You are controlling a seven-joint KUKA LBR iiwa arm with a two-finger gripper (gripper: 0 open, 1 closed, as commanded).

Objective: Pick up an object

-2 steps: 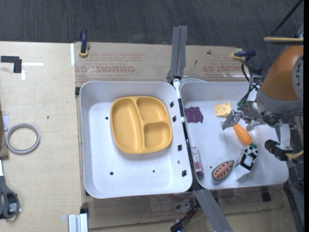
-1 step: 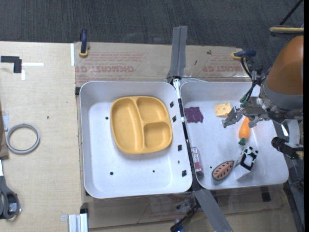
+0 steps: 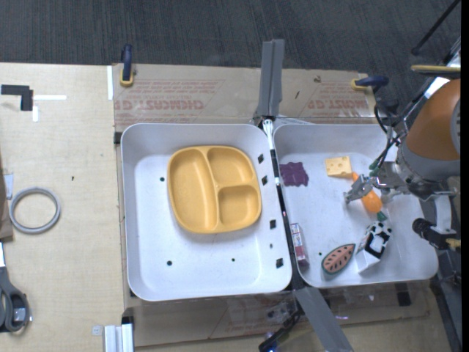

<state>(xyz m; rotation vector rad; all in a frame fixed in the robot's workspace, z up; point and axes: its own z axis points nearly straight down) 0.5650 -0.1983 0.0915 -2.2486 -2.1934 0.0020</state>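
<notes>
Your pincer [image 3: 360,191] sits low in the right bin [image 3: 410,270], fingers seemingly closed around an orange carrot-like piece [image 3: 372,201], though the view is too coarse to be sure. You have open floor between the purple scrap [image 3: 293,173] and the cheese wedge [image 3: 338,167]. Your arm enters from the right rim.
</notes>
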